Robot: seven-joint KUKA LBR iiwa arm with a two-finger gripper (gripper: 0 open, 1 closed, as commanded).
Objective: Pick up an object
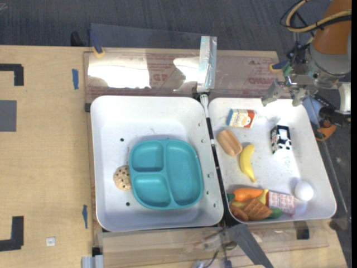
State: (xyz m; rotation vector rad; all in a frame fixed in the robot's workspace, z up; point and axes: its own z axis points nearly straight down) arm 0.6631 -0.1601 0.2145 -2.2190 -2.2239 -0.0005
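My gripper (285,95) hangs over the far rim of the right bin (321,172), its two fingers spread apart and open with nothing between them. Below it in that bin lie a small orange-and-white carton (241,118), a black-and-white cow toy (280,138), a bread roll (229,142) and a banana (247,162). Along the near edge sit a carrot (247,194), a brown waffle-like piece (254,209), a pink-labelled bottle (281,201) and a white egg (304,191).
The left bin (106,127) holds a teal divided plate (165,173) with a cookie (122,177) by its left side. A clear taped panel (150,66) stands behind the bins. Cables (304,10) loop above the wrist at the top right.
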